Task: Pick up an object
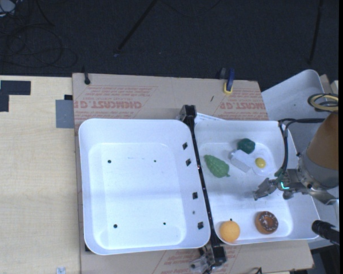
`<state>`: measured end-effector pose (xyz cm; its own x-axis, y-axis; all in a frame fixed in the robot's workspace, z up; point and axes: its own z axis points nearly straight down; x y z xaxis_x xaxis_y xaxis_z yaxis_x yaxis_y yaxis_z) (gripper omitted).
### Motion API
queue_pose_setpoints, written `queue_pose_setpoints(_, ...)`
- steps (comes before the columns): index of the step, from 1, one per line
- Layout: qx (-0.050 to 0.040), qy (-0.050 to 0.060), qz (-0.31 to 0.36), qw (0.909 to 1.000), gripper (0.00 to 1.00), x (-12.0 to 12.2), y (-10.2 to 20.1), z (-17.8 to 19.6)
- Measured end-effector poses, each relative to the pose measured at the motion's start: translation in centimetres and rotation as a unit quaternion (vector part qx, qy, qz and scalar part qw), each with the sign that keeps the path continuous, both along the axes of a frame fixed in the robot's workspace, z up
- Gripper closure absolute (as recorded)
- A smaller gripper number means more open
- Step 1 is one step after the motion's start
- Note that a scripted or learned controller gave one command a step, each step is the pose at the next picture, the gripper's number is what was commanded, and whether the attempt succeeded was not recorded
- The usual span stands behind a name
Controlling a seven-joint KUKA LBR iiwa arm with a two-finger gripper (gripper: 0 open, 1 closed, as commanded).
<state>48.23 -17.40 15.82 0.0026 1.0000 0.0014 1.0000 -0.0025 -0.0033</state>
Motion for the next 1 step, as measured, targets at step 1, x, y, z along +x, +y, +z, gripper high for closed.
queue_pose_setpoints(1, -0.0044, -0.008, -0.001, 1.0, 0.0, -0.55, -4.27, 14.45)
